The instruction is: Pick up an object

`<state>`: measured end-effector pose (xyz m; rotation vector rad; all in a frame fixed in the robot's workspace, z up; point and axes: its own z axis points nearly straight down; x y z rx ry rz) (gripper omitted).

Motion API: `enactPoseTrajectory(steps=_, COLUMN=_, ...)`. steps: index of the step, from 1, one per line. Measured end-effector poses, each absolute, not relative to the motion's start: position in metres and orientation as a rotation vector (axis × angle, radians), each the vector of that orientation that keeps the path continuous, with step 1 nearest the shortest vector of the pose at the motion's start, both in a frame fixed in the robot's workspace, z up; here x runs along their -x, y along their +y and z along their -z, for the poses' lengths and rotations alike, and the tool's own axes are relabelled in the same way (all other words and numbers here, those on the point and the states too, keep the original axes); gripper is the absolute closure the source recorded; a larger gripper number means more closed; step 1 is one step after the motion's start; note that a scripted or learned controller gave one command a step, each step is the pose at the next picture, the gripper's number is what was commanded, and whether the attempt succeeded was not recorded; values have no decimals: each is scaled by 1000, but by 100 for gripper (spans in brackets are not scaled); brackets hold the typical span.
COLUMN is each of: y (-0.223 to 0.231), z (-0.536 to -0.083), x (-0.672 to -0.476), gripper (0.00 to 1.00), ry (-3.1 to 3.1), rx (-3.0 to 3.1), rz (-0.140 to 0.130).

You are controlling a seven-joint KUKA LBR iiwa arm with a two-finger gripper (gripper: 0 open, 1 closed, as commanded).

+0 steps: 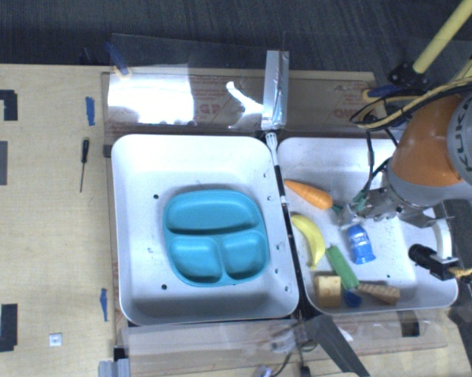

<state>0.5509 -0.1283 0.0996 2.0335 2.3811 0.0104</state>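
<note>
The right bin [393,157] holds several small items. An orange carrot [309,195] lies near its left wall, with a yellow banana [312,238] just below it. A blue bottle-like object [361,246] lies in the middle, a green stick [342,267] beside it, a tan wooden block [327,288] at the front, and a brown piece [377,292] to the block's right. My gripper [362,207] hangs low over the bin, right above the top end of the blue object and to the right of the carrot. Whether it touches the blue object is unclear.
The left bin [133,171] holds a blue divided plate [215,236]. A metal divider post [274,93] stands behind the two bins. Cables and a yellow rod [448,30] sit at the back right. The arm's orange band [428,155] covers the right bin's far right part.
</note>
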Motion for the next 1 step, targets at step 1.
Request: enactPoseTrajectory(steps=1, y=-63, z=-226, x=-594, gripper=100, ry=2349, rx=-2070, rz=-18)
